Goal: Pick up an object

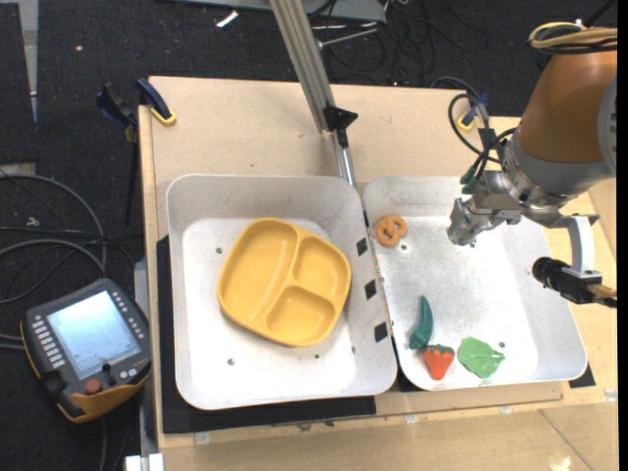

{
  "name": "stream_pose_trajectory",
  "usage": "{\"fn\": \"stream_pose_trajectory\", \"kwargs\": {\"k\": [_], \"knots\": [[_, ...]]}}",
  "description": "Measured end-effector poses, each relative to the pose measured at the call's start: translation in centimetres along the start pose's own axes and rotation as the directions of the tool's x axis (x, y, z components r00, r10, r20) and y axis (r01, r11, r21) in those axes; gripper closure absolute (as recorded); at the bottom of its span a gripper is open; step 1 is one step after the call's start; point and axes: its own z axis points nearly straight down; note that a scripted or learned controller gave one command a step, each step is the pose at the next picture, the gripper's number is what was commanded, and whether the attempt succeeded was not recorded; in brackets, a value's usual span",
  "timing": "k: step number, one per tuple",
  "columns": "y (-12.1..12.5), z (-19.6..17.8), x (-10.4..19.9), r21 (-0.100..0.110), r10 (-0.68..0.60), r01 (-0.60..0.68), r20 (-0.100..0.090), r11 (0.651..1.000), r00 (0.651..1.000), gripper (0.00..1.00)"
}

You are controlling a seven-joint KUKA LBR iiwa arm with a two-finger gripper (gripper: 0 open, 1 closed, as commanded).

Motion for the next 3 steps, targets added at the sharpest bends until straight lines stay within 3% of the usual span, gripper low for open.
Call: {"fn": "stream_pose_trajectory", "kwargs": {"k": [2, 3], "knots": [[-0.8, 2.3, 11.4, 0.000, 0.000, 0.000, -0.001, 1.000, 1.000, 1.00], [-0.9, 1.5, 16.5, -0.001, -0.001, 0.001, 0.000, 1.000, 1.000, 1.00]]}}
